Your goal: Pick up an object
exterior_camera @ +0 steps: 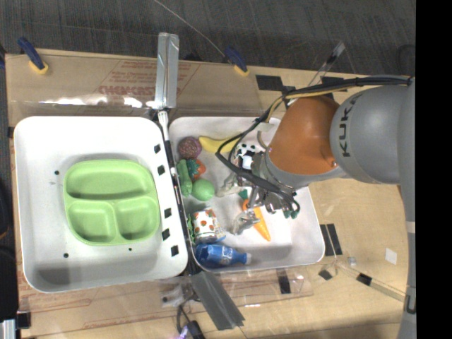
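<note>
Hand (248, 214) over orange carrot (260, 226)

Two shallow white bins sit side by side on the bench. The left bin (28, 189) holds a green three-compartment plastic tray (109, 202) near its middle. In the right bin (307, 242), along its left wall from far to near, lie a dark red round ball (189, 147), a green round ball (203, 190), a white cup with red spots (204, 223) and a blue plastic bottle (220, 255) on its side. A yellow banana-shaped toy (212, 144) lies just right of the dark ball. An orange carrot-shaped toy (260, 226) lies toward the bin's middle, under the arm's wrist.
</note>
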`<action>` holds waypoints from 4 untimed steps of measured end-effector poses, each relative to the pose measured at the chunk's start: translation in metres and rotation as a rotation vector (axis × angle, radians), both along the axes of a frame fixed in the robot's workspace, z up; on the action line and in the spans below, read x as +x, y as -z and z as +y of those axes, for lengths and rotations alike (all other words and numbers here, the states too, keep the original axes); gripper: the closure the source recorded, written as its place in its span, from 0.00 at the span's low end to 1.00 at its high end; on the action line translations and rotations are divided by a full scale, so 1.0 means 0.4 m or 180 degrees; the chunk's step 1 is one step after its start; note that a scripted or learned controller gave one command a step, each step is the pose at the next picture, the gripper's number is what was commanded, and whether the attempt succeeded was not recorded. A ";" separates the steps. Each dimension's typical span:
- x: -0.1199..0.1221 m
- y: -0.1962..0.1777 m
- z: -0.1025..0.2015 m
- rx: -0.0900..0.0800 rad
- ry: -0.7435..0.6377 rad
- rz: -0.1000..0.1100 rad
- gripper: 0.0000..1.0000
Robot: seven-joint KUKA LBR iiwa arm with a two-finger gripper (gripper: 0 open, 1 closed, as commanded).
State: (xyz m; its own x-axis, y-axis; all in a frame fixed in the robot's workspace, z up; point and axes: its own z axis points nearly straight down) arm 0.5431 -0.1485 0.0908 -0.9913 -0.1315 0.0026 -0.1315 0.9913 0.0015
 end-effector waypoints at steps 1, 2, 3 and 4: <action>0.006 -0.028 0.005 -0.0002 -0.0026 -0.0014 1.00; 0.006 -0.027 0.006 -0.0001 -0.0028 -0.0012 0.00; 0.010 -0.004 -0.097 -0.0005 -0.0547 -0.0017 0.00; 0.015 -0.031 -0.093 -0.0005 -0.0561 -0.0031 1.00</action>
